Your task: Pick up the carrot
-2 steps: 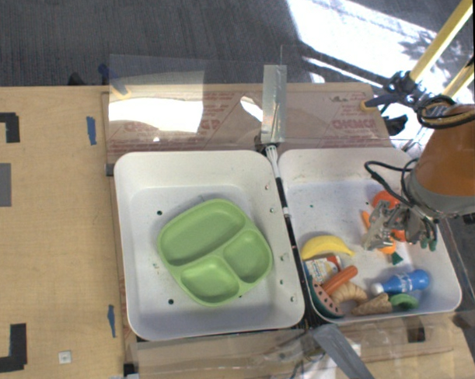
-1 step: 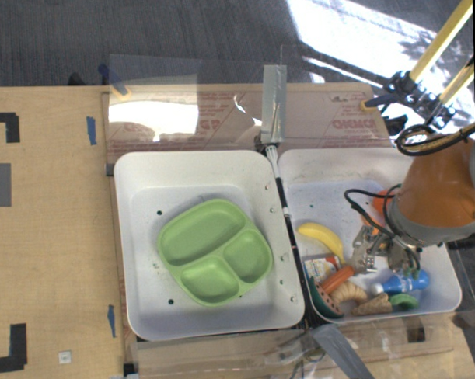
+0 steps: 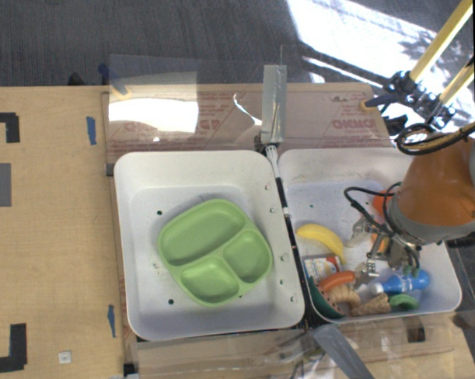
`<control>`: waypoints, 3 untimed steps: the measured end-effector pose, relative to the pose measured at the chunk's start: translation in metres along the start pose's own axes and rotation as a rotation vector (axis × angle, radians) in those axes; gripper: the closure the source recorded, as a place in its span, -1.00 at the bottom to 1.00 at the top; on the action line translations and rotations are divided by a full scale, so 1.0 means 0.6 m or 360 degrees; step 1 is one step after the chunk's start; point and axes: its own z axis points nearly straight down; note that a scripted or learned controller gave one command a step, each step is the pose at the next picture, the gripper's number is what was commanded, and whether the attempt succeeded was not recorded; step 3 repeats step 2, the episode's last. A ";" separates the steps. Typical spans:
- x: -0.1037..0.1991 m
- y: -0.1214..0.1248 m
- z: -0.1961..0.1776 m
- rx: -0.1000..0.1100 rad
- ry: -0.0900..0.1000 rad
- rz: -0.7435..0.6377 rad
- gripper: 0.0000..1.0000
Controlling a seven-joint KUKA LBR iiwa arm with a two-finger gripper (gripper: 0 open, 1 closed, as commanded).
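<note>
The carrot (image 3: 336, 281) lies near the right bin's (image 3: 315, 174) front edge, crowded between a banana (image 3: 321, 238) and other toys. The gripper (image 3: 378, 267) hangs just beside it; jaw state cannot be told. Descend squarely, avoiding neighbours.

Orange carrot (image 3: 335, 281) lies flat among right bin's (image 3: 322, 168) clutter.
</note>
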 end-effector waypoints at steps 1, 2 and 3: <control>-0.064 -0.012 0.005 0.0000 0.0024 0.0436 -1.00; -0.071 -0.011 -0.016 -0.0001 0.0005 0.0433 1.00; -0.071 -0.011 -0.016 -0.0001 0.0005 0.0433 1.00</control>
